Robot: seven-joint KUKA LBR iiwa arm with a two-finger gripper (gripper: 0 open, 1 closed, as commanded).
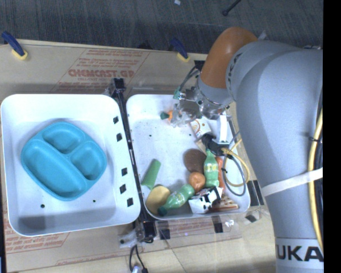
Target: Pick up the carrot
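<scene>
Left bin [11, 152] holding a blue divided tray [62, 159]. Right bin [137, 110] crowded along its near edge with toy food: green cylinder [150, 174], green bottle [211, 168], brown round piece [194, 159]. Claw [181, 111] low at the far end; fingers' state impossible to tell. Small orange carrot [169, 116] just beside it, partly hidden.

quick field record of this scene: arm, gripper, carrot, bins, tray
arm: grey arm reaching in from the right over the right bin
gripper: gripper at the bin's far end
carrot: small orange piece with green end at the gripper tip; grasp unclear
left bin: left bin holds blue divided tray
clutter: toy food pile at the right bin's near end
</scene>
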